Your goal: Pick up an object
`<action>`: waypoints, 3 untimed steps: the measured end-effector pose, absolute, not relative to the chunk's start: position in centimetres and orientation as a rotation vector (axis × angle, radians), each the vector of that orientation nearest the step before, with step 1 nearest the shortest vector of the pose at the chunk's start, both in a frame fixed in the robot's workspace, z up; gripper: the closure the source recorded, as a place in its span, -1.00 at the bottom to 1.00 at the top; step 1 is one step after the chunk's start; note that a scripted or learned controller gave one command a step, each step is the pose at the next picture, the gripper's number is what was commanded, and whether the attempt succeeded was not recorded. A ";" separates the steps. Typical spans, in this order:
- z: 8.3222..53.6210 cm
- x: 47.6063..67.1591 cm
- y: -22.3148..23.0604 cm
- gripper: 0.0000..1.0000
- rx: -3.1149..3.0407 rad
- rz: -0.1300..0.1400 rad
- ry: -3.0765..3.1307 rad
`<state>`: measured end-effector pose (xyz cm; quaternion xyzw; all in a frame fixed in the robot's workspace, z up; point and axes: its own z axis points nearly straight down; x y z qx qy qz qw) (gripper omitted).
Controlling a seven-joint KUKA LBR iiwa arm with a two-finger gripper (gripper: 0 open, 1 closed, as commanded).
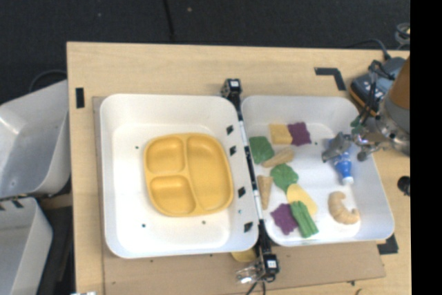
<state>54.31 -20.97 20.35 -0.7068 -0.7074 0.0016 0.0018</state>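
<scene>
Cut off, covered and unclear parts

The arm (397, 97) at three o'clock is cut by the frame's right side, so just its wrist and a sliver of orange band show. The gripper (343, 148) is a grey tangle too blurred to tell its parts apart, and it covers the top of a small blue object (344, 170) whose kind cannot be made out. At six o'clock, a yellow item (243, 256) is mostly hidden under the left bin (110, 217) rim. At nine o'clock, a white container (27, 135) runs off the frame, and the bench (173, 69) is cut at the bottom.
</scene>
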 end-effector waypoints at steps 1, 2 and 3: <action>9.5 49.2 -15.7 -1.00 -2.218 0.005 -2.218; 20.3 49.4 -7.8 -1.00 -2.212 -0.008 -2.232; 23.2 49.1 -2.4 -1.00 -2.212 -0.001 -2.229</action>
